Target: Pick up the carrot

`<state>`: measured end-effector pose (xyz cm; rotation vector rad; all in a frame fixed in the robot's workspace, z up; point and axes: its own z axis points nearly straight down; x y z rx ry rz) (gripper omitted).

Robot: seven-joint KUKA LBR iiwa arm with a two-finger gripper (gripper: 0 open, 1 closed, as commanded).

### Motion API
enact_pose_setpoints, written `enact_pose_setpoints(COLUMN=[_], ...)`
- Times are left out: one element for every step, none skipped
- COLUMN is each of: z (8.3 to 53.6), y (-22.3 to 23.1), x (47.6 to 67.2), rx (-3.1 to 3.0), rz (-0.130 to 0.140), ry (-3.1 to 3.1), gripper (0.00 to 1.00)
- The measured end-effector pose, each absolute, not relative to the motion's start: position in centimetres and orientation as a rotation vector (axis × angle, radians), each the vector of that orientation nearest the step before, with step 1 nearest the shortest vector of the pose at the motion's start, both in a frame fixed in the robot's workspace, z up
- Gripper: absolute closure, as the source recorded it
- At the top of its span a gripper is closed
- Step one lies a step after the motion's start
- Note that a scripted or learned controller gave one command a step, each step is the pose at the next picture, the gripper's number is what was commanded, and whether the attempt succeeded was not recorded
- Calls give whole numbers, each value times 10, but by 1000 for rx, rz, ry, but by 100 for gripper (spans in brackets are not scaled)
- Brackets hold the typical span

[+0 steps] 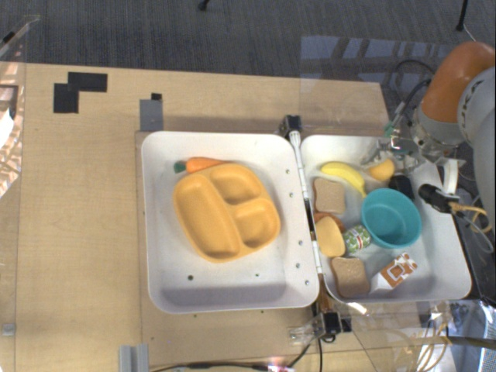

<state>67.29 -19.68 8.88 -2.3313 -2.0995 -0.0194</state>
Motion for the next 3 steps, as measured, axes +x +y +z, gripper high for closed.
enact_pose_setpoints(z=[89, 88, 90], y=[-197, -178, -200], x=[671, 657, 658], rx=[-2417, -2320, -2104], rz=[-23, -8, -9], ry=[-2008, -2129, -2343], gripper=[0, 0, 0])
